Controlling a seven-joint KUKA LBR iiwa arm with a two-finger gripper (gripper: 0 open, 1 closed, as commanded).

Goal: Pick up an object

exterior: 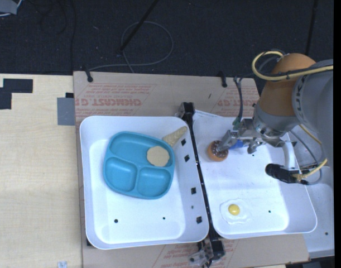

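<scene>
Resting on cardboard, two white bins, dark carpet behind

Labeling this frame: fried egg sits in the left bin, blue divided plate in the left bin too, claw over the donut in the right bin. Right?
One error: the fried egg lies in the right bin, near its front edge, not the left. The camera view shows it. The rest stands: the blue divided plate is in the left bin, and the claw is over the donut.

— What do I have in the left bin?

— A divided plate, with a cookie on its far right compartment.

— And on the right?

— The right bin holds a doughnut at far left, the gripper touching it, and a fried egg nearer me.
</scene>
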